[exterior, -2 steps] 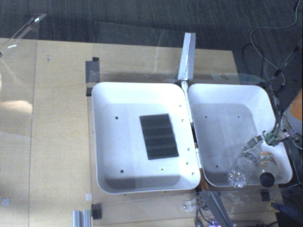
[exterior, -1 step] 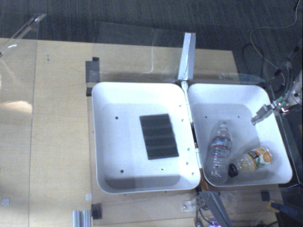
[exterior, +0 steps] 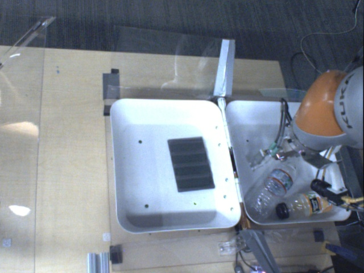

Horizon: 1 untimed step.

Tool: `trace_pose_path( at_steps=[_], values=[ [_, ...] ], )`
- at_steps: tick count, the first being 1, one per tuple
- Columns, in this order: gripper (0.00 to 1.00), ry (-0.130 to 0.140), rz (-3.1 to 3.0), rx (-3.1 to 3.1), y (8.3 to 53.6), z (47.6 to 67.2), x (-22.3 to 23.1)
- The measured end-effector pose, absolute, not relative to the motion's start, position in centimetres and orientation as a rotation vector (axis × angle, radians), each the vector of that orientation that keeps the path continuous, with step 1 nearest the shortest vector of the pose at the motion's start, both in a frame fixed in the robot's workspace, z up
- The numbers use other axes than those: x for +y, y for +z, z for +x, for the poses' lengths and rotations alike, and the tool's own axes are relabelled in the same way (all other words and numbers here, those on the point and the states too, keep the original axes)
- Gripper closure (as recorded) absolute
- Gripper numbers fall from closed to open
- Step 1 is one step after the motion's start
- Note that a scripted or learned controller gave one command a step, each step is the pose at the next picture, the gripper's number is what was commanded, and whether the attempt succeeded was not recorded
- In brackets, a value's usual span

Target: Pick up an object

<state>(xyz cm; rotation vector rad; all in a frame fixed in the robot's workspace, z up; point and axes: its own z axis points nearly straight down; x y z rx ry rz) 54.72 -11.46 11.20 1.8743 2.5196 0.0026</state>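
In the right bin [exterior: 256,115] lies a clear plastic bottle [exterior: 272,190] with a blue and white label, slanted toward the bin's front left corner. Beside it, along the front wall, rests a second bottle [exterior: 302,205] with a black cap and a yellow label. The arm's orange band [exterior: 319,112] hangs over the bin's right half. My gripper [exterior: 274,152] reaches down to the left from it, just above the top end of the clear bottle. A flat black ridged pad [exterior: 190,164] lies in the middle of the left bin [exterior: 131,152].
A metal divider post [exterior: 224,73] rises behind the seam between the two bins. Cables [exterior: 335,195] trail near the right bin's right wall. Clear plastic sheeting [exterior: 23,129] covers the wooden bench to the left.
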Motion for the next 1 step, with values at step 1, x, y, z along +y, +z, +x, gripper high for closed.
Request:
trace_pose_path(
  at_steps=[1],
  values=[
    [0.00,0.015,1.804,2.553,9.01,50.85,-15.07]
  ],
)
